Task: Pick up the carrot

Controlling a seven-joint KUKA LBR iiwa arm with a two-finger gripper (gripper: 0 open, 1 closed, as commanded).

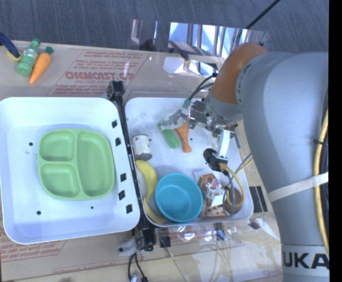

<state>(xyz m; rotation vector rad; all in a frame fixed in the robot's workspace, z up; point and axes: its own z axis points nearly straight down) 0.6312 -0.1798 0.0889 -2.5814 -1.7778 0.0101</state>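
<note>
A toy carrot (184, 138) with an orange body lies in the upper middle of the right bin (153, 107), with a green piece (171, 138) just to its left. My gripper (181, 122) is right over the carrot's upper end, reaching in from the right, and it hides that end. A second toy carrot (40, 67) lies outside the bins on the bench at the far top left, beside a green bottle (27, 60).
The right bin also holds a small white can (141, 147), a banana (148, 178), a blue bowl (178, 197) on a yellow plate, and a patterned box (212, 191). A green divided plate (77, 163) sits in the left bin (12, 175). The arm covers the right bin's right side.
</note>
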